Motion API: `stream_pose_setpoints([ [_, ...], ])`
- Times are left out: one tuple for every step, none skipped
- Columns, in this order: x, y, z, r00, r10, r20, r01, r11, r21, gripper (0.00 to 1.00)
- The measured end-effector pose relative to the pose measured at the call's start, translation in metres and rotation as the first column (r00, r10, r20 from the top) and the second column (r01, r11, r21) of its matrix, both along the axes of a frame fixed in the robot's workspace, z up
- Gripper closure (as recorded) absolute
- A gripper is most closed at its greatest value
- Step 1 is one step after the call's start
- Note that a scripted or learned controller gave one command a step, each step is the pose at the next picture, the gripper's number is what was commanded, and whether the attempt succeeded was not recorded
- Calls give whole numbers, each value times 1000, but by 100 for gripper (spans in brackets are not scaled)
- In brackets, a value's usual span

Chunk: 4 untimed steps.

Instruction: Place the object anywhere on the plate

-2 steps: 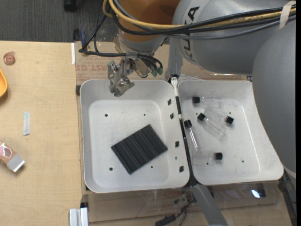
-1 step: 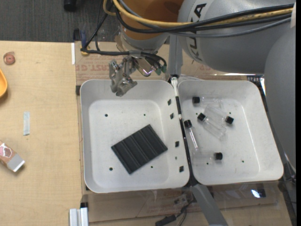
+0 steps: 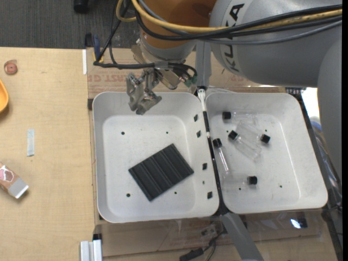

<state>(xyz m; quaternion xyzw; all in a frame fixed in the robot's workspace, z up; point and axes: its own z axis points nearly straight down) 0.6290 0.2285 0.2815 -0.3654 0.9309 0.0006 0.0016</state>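
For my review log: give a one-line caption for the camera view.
KUKA arm's gripper hovers at the left bin's far rim, above a ridged black plate; clear, black-capped pieces lie in the right bin.

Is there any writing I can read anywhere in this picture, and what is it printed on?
"KU", the start of a cut-off brand name: black letters on the big grey robot arm.
Faint reddish print on the brown cardboard strip behind the left white bin: too blurred to read.
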Motion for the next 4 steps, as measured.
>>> stream_pose_setpoints([
  [7, -17, -9, 996, 87, 0, -87, 996, 0, 100],
  [31, -9, -36, 992, 123, 2, -123, 992, 1, 100],
  [13, -9, 11, 984, 179, 3, -179, 984, 0, 100],
  [15, -9, -9, 960, 282, 0, -282, 960, -1, 100],
])
